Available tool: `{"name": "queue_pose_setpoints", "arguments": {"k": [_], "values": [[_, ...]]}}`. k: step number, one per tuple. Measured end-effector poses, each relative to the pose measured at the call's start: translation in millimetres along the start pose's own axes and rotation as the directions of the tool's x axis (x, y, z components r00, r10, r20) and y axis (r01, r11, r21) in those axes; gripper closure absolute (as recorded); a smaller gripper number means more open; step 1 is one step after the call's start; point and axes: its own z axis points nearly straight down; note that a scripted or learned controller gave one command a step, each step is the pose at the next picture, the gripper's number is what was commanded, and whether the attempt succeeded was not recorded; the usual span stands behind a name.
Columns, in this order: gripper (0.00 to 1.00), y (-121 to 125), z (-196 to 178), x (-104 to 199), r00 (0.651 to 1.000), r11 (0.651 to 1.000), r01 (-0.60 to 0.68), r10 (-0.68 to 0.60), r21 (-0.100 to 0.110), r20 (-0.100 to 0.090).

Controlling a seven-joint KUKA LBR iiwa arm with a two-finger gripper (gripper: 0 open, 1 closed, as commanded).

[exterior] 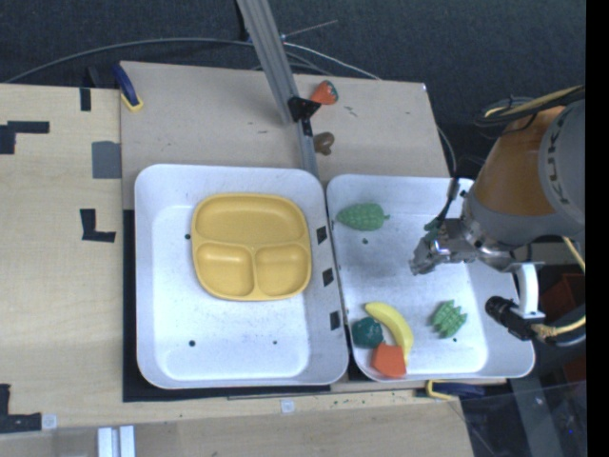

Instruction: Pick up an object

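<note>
Several toys lie in the right-hand shallow white bin (495, 358). Whether the two-finger gripper (424, 258) is parted cannot be told; it should descend squarely over the near yellow plastic banana (392, 323).

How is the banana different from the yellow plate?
The banana is small, curved and solid; the yellow plate is much bigger, flat and split into three compartments. The banana lies in the right bin touching other toys; the yellow plate sits alone in the left bin. Both are yellow.
</note>
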Motion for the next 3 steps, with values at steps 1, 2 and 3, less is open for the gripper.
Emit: {"name": "queue_pose_setpoints", "arguments": {"k": [1, 2, 3], "values": [[1.0, 1, -53, 0, 1.0, 1.0, 0.0, 0.0, 0.0, 0.0], [1.0, -1, -62, 55, 1.0, 1.0, 0.005, -0.005, 0.004, -0.003], [1.0, 3, -56, 101, 1.0, 1.0, 0.004, -0.004, 0.007, -0.002]]}}
